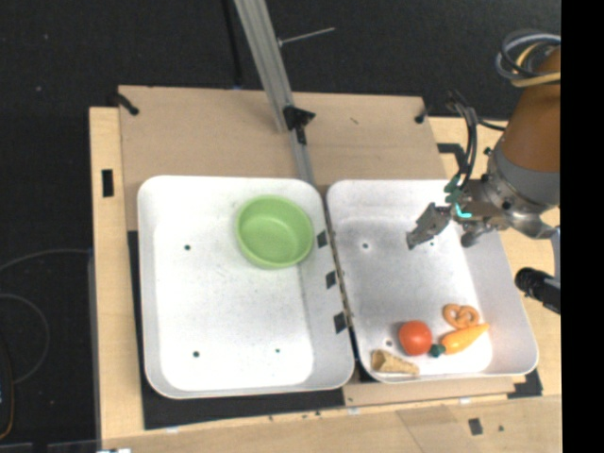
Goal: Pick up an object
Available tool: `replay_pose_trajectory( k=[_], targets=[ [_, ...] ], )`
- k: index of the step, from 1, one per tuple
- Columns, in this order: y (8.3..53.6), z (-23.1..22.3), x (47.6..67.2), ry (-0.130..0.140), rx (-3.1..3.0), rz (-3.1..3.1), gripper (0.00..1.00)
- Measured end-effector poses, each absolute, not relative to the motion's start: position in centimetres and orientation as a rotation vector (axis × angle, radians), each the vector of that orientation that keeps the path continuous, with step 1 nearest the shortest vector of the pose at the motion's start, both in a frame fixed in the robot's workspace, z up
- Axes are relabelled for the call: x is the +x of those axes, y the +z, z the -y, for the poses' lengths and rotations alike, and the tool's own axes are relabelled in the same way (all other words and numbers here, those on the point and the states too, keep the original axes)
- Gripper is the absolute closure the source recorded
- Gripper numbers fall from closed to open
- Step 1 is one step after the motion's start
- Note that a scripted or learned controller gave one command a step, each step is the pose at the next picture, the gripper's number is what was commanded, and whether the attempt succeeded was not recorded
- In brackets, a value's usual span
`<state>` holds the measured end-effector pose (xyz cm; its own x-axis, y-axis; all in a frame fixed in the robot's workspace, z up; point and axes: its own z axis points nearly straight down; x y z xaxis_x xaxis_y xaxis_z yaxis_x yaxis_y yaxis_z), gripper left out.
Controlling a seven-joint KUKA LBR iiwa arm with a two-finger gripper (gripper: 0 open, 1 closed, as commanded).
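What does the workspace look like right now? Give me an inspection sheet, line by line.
Surface: wooden bench bearing a left bin and a right bin, side by side.
Job's things: tomato, carrot, pretzel and a tan wedge clustered in the right bin's near corner; green bowl upright in the left bin.
Clutter: nothing seen.
Gripper: gripper over the right bin's far part, fingers spread, nothing between them, apart from the cluster.
Cables: dark cables on the arm by the wrist.
Surroundings: slanted metal rail above the bench; dark floor around.
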<state>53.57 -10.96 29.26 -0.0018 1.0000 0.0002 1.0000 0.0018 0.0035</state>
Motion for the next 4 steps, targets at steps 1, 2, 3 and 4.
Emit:
replay_pose_trajectory(
  k=[1, 2, 3, 4],
  targets=[
    [23.2, 11.8, 53.3, -0.007, 2.224, -2.221, 0.0],
    [17.5, 11.6, 52.4, -0.006, 2.224, -2.222, 0.0],
    [11.7, 12.0, 51.9, 0.001, 2.223, -2.22, 0.0],
    [12.8, 12.0, 52.1, 0.007, 2.227, -2.212, 1.0]
  ],
)
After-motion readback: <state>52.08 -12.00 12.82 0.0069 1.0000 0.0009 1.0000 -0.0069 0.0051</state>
